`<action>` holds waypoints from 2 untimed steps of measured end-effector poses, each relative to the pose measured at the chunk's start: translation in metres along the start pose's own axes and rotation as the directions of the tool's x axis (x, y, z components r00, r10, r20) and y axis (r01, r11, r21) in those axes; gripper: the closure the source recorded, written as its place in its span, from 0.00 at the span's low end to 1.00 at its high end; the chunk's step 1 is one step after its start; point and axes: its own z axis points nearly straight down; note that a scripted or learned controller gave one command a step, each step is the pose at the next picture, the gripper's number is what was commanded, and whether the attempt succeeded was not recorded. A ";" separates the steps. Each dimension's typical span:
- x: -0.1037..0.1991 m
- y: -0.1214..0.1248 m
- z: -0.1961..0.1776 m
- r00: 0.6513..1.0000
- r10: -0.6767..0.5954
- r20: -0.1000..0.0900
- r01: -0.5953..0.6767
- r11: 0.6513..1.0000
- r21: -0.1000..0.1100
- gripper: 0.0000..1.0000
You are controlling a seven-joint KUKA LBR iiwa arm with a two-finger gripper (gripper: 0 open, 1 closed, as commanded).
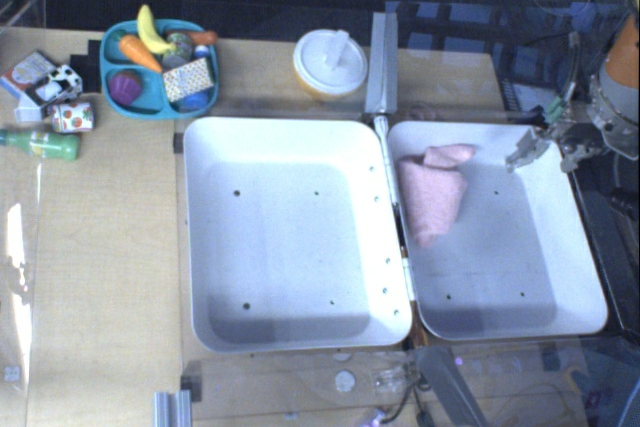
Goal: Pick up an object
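A pink folded cloth (436, 189) lies in the right bin (560, 300), against its left wall near the back. My gripper (545, 153) hovers over the back right corner of that bin, to the right of the cloth and well apart from it. It is open, with nothing between its fingers (522, 153). The arm's orange band (625, 60) shows at the right edge.
The left bin (290, 235) sits beside the right one, with a metal divider (379, 55) behind their shared edge. Behind the bins stand a white lidded tub (330, 63) and a blue tray of toy food (160, 70). Small toys (50, 95) lie at the far left.
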 end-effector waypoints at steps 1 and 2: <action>0.009 0.011 -0.019 0.989 -0.148 0.001 0.148 0.989 -0.002 0.00; 0.026 -0.059 -0.043 0.998 -0.065 0.000 0.065 0.998 -0.001 0.00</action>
